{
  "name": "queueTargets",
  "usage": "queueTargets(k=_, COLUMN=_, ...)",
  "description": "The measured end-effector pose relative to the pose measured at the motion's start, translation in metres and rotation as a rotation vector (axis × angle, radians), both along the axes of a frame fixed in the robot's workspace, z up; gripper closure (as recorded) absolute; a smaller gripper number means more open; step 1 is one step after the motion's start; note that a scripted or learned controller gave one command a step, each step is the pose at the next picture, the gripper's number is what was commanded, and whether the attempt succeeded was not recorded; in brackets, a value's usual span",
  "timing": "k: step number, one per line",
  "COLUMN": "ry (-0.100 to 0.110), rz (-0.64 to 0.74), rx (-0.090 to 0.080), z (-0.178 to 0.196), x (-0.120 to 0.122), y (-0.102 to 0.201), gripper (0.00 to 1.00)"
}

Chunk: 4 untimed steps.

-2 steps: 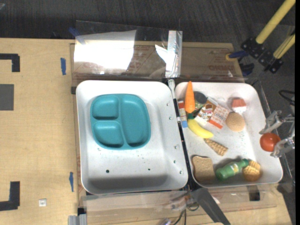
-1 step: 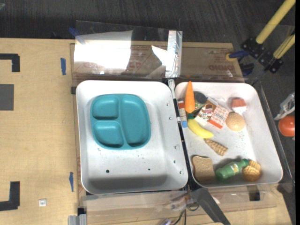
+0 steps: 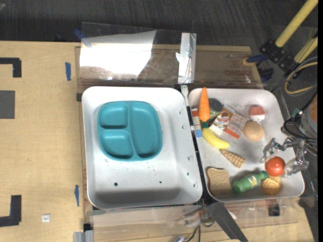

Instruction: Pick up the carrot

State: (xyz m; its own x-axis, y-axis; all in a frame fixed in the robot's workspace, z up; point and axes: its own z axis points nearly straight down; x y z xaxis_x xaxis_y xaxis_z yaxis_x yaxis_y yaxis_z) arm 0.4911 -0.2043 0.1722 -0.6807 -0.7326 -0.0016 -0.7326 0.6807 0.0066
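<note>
Carrot (image 3: pixel 203 105) lying at the upper left of the right bin (image 3: pixel 290 135), near the wall shared with the left bin (image 3: pixel 91 135), orange body pointing up the view. Just below and right of it, a small red-and-white packet (image 3: pixel 228 123), print too small to read. Yellow banana (image 3: pixel 215 138) under the carrot's lower end. Further right, a round tan piece (image 3: pixel 253 131) and a small red-topped white item (image 3: pixel 257 112). Lower down: a waffle cone (image 3: pixel 232 158), a slice of bread (image 3: pixel 218 180), a green bottle (image 3: pixel 248 181), a yellow piece (image 3: pixel 271 185). No readable writing anywhere on these.

Gripper (image 3: pixel 283 154) low at the right side of the right bin, well apart from the carrot. Metal fingers spread wide, nothing clamped between them; a red tomato (image 3: pixel 274 166) just below them, contact impossible to judge.

Teal divided tray (image 3: pixel 129 129) resting in the left bin.
</note>
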Motion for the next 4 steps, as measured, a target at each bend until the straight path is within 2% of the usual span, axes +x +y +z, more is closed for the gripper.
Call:
queueTargets(k=1, ry=-0.013, rz=0.275, rx=-0.006, z=0.059, x=-0.005, y=-0.019, gripper=1.00)
queueTargets(k=2, ry=-0.013, rz=0.571, rx=-0.006, z=0.150, x=-0.010, y=-0.019, gripper=1.00)
queueTargets(k=3, ry=-0.006, rz=0.950, rx=0.004, z=0.029, x=-0.012, y=-0.017, gripper=1.00)
queueTargets(k=4, ry=-0.012, rz=1.281, rx=-0.002, z=0.059, x=-0.010, y=0.011, gripper=1.00)
